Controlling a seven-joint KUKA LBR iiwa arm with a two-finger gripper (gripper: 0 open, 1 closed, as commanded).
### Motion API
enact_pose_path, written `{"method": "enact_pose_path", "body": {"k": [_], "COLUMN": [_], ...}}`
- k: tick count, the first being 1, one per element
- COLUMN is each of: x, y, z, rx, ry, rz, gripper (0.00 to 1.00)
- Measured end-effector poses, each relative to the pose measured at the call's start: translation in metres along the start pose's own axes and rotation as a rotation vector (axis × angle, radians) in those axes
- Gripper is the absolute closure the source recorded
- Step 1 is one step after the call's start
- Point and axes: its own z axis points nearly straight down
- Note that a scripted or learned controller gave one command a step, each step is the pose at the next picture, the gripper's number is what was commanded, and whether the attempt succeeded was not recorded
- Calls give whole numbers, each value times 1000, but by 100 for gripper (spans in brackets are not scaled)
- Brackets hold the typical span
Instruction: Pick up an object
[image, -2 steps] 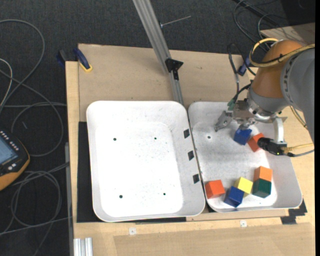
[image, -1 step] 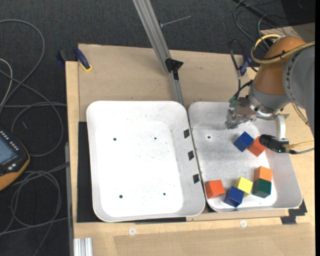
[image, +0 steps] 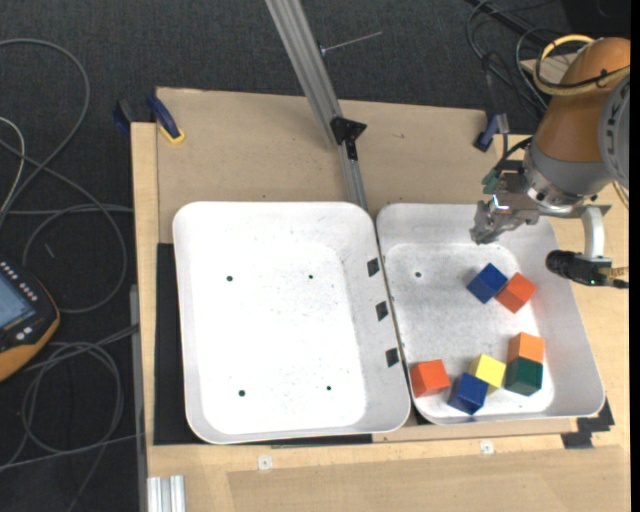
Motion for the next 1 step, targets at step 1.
{"method": "enact_pose_path", "body": {"k": [1], "x": [9], "y": [-1], "z": [-52], "rx": [-1], "ry": [1], "rz": [-2], "gripper": [100]}}
